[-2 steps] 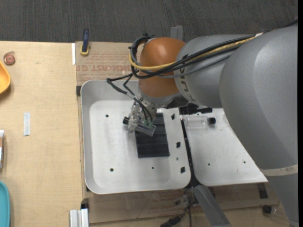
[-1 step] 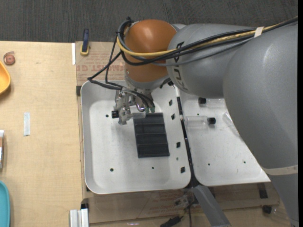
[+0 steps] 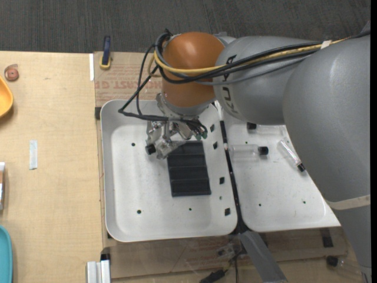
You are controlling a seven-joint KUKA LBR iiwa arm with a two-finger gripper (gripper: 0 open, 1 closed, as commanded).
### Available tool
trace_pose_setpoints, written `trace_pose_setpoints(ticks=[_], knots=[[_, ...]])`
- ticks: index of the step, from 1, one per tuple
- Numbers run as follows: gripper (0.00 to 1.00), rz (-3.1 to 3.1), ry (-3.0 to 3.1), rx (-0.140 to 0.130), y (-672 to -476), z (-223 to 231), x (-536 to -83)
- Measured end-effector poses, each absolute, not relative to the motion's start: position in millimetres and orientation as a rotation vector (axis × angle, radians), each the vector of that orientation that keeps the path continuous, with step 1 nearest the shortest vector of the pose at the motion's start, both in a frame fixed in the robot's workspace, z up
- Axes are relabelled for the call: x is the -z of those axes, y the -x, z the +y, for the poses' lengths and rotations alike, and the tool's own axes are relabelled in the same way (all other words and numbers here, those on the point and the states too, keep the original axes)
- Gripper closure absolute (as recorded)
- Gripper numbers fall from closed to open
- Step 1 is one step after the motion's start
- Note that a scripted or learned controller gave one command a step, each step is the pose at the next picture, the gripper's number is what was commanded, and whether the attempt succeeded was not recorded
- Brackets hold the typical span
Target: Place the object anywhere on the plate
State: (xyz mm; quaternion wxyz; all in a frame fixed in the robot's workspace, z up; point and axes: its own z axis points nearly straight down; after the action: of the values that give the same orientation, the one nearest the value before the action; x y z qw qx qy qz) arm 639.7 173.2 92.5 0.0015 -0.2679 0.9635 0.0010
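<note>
A: Surface, left to right?
B: Pale wooden bench (image 3: 53, 175) at left. On it: a small reddish round thing (image 3: 11, 73) near the top corner, part of an orange item (image 3: 3, 102) at the edge, a small pale strip (image 3: 33, 155), and a teal corner (image 3: 5, 255) at the bottom. Dark grey floor (image 3: 88, 10) runs behind. A cardboard sheet (image 3: 126, 81) lies under the bins, with a blue clamp (image 3: 106, 49) at its top.

A: Containers?
B: Left white bin (image 3: 126, 205): holds a black ribbed rectangular plate (image 3: 189, 170), lying flat, right of centre. Right white bin (image 3: 283, 199): holds a small dark piece (image 3: 263, 151) and a slim pen-like object (image 3: 291, 157), well apart from the plate.

A: Arm?
B: Grey arm with orange band (image 3: 189, 69), entering from the right. Pincer (image 3: 162, 141) hangs over the left bin, at the plate's upper left corner. Finger state: cannot tell.
</note>
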Motion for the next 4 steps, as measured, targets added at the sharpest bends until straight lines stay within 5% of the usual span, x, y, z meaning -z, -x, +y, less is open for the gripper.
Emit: trace_pose_setpoints(ticks=[1,4], knots=[[1.00,2.790,1.431,-0.003,-660.3,188,-136],[1.00,2.701,1.597,-0.004,-618.3,185,-171]])
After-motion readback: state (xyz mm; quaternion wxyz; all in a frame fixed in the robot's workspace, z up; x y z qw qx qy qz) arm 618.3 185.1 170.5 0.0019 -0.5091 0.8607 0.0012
